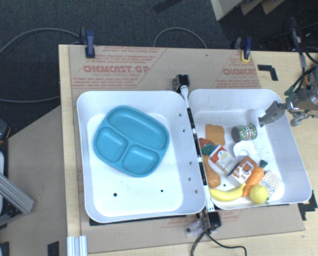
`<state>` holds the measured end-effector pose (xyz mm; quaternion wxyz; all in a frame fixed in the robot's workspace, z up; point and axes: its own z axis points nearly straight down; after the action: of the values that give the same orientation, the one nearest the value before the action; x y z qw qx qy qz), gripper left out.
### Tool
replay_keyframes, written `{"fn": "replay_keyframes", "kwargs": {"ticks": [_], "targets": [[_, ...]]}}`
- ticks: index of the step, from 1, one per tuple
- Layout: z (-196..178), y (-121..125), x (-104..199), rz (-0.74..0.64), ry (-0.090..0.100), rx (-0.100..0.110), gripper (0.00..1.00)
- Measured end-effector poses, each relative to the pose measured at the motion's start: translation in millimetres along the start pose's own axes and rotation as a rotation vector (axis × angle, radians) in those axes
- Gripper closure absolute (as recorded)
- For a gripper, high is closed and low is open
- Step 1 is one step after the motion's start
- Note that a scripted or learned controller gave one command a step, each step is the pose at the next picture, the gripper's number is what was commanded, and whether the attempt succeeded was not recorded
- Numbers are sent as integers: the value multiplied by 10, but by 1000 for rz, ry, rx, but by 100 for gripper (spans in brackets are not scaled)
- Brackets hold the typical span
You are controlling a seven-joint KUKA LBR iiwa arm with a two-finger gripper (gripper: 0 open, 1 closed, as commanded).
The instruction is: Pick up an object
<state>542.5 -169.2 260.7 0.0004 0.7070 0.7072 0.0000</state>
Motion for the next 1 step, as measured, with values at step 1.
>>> {"fn": "replay_keyframes", "kwargs": {"ticks": [1], "targets": [[1300, 289, 7, -1, 4, 11, 0]]}}
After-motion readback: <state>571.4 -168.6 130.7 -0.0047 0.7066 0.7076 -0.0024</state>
